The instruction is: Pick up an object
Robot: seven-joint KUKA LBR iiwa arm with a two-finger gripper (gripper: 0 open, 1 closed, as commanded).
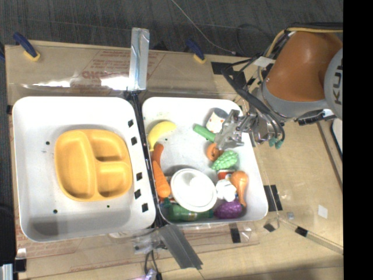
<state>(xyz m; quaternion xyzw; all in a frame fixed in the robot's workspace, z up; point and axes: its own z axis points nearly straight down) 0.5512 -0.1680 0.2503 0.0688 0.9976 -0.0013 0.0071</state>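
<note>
Hovering low over the right bin (250,118), upper right part: gripper (228,134) on grey arm (303,69) with orange band. Can't tell the pincer state; metal parts blur together from this angle, and nothing clearly held.

Nearest candidates:
- Small orange piece (212,152), just below-left of the pincer, partly covered by it. Probably hard plastic, light, smooth, so likely slippery. Exact shape not readable.
- Green bumpy toy (225,160), just below the pincer, touching the orange piece. Looks like light rigid plastic; knobbly surface should give better bite. Best taken across the narrow width.
- Green stick-like piece (203,132), just left of the pincer. Thin, light, easy to span across its short axis.
- White-and-dark item (215,120), up-left of the pincer, half hidden by the fingers' mount.

Further away: banana (160,131) well left; carrot (160,177) down-left along the bin wall; white bowl (193,188) below-left; purple toy (228,209) and orange drumstick-like toy (239,182) below. Yellow tray (93,162) far left in the left bin (35,115).

Hard to make out: pincer tips, contact with anything underneath, dark green item under the bowl's lower edge.
</note>
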